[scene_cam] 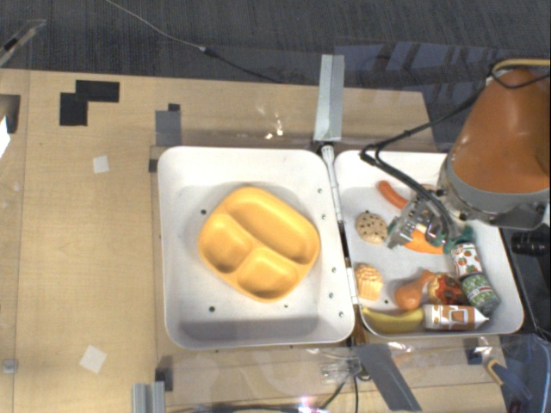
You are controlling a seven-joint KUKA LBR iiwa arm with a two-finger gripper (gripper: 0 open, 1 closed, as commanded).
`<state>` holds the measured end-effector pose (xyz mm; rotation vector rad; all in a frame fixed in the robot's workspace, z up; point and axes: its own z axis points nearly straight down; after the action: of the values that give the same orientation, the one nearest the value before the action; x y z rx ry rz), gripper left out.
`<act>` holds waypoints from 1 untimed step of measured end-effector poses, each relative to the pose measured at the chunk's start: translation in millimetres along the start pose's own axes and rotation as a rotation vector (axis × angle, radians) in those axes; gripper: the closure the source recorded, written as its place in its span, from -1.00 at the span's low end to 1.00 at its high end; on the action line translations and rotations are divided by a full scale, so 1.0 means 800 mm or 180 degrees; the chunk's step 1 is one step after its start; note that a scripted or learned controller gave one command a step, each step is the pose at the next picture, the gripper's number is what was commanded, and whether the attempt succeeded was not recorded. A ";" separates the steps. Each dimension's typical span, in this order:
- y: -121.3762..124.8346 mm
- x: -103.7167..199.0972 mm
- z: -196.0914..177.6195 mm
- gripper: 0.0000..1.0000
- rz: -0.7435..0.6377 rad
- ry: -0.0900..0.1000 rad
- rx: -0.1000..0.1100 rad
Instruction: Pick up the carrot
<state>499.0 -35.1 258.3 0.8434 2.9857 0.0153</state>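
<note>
From my seat at the remote station, I saw the gripper [419, 227] low inside the right bin [515, 304], hanging from the grey arm [508, 144] with its orange band, which came in from the right side of the view. Whether the hand was spread or pressed together I could not tell; the metal parts blurred into one another at that angle. The carrot [424, 246] lay directly beneath the gripper, only its orange lower edge showing under the hardware, and I could not see it between anything, so I would not call it held.

Just left of the gripper sat a speckled cookie [372, 226], and above it, toward the far wall of the bin, a reddish sausage [393, 194] lay at a slant. To the right of the carrot were two small cans [473, 275] with red and green labels. Nearer the front wall I saw a pale bread-like piece [368, 281], an orange pear-shaped fruit [414, 290], a banana [393, 319] along the front edge, and a white bottle [455, 317] lying on its side beside it.

The left bin [176, 256] held a yellow divided plate [258, 242], set slightly askew near its middle.
</note>
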 end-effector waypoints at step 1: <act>-0.009 0.015 0.094 1.00 -0.0436 0.0109 0.0052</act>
<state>487.8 -34.9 183.0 0.6446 3.0725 0.0015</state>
